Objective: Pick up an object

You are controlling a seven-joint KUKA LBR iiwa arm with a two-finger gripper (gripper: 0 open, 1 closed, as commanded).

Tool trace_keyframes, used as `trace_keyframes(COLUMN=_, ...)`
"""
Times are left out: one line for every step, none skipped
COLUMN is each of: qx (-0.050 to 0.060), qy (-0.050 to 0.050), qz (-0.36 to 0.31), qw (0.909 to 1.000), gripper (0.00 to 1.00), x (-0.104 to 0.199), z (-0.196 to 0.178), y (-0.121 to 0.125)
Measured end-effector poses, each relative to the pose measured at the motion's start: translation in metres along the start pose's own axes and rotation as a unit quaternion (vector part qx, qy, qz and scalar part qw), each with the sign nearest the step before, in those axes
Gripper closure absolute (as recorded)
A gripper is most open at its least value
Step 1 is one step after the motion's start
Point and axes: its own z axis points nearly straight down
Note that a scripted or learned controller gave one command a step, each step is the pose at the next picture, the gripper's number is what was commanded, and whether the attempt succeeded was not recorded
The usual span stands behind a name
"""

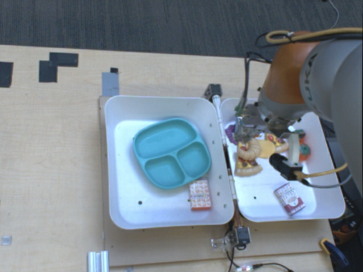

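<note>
My gripper (246, 134) hangs low over the upper left part of the right bin (317, 211), above a cluster of small toys. Just under it lies a pizza-slice toy (248, 164), tan with red spots. A purple piece (231, 132) shows at the gripper's left, against the bin wall. A yellow piece (273, 147) lies to its right, and an orange and green toy (304, 150) sits further right. A small red and white box (289, 199) rests apart near the bin's front. Whether anything is between the fingers is hidden by the wrist.
The left bin (122, 208) holds a teal divided plate (170, 152) and a small red and white box (199, 195) near its front right corner. The arm's grey and orange body (306, 67) covers the right bin's back part.
</note>
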Motion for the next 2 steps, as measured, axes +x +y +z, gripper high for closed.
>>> trace_keyframes(qx=0.001, qy=0.0, qz=0.0, qw=1.0, gripper=1.0, x=0.06, z=-0.061, y=-0.093)
trace_keyframes(qx=0.001, qy=-0.001, qz=0.0, qw=1.0, gripper=1.0, x=0.024, z=0.002, y=0.044)
